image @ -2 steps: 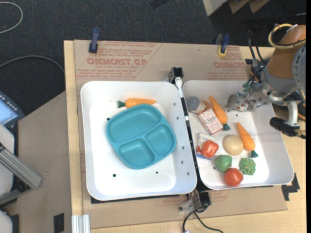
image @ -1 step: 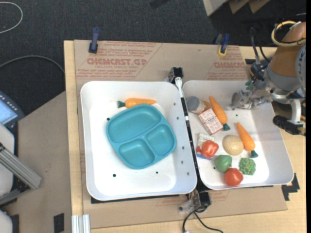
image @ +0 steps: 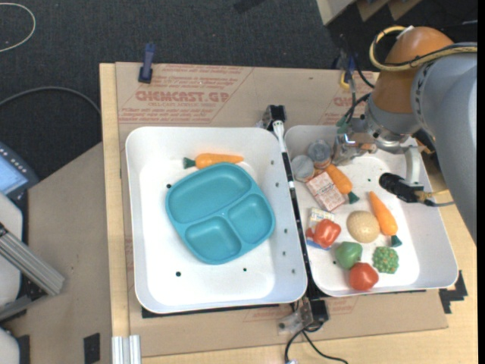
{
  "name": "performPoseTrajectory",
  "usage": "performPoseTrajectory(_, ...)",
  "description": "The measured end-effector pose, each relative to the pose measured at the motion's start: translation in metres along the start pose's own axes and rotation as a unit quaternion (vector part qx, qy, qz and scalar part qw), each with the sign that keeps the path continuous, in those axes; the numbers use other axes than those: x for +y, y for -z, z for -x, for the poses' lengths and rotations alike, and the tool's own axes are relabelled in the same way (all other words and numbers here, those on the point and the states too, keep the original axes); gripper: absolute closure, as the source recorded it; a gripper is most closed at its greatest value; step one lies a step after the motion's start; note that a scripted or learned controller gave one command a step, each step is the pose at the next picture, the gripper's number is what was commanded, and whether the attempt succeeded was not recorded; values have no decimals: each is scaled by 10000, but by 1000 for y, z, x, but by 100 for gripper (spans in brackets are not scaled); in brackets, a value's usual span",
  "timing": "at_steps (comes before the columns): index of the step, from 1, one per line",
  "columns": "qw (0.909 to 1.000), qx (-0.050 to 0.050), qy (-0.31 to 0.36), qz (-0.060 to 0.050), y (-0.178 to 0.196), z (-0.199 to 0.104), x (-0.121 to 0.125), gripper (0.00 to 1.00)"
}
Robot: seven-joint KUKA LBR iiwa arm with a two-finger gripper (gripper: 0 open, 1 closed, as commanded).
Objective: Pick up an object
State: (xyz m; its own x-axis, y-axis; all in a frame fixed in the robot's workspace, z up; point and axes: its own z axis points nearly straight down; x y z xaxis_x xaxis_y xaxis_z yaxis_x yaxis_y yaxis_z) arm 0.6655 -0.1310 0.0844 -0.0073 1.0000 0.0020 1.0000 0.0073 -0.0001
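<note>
Arm (image: pixel 436 89) comes in from view-right, grey w/ orange band at top, wrist bent down over the far-left corner of the right bin (image: pixel 436 268). Gripper (image: pixel 349 150) points down, low over the bin floor. Can't tell whether the gripper is spread or closed, and nothing is visibly pinched in it.

Nearest the gripper:
- small jar (image: pixel 320 152) just beside it, view-left
- grey can (image: pixel 303 166) a bit further left, next to the jar
- small carrot (image: pixel 340 180) just below the gripper in view, tilted, lying against a red/white carton (image: pixel 326 191)

Further from the gripper, toward the near side of the same bin:
- long carrot (image: pixel 383 214) below-right, angled
- beige potato (image: pixel 362 227) beside that carrot
- red pepper (image: pixel 326 234) below-left of the potato
- green pepper (image: pixel 348 254), tomato (image: pixel 363 277) and broccoli (image: pixel 385 260) clustered farthest from the gripper, near the bin's front edge

Well apart, view-left of the gripper: the left bin (image: pixel 151 271) holds a teal divided plate (image: pixel 220 212), w/ another carrot (image: pixel 217 159) touching the plate's far edge. Both bins sit side by side on the brown bench (image: pixel 189 97).
</note>
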Motion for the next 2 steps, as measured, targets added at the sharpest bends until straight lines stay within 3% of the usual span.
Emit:
performPoseTrajectory(1,9999,-33,-25,105,223,2,4,100)
performPoseTrajectory(2,10000,5,-49,-29,221,-18,-111,100)
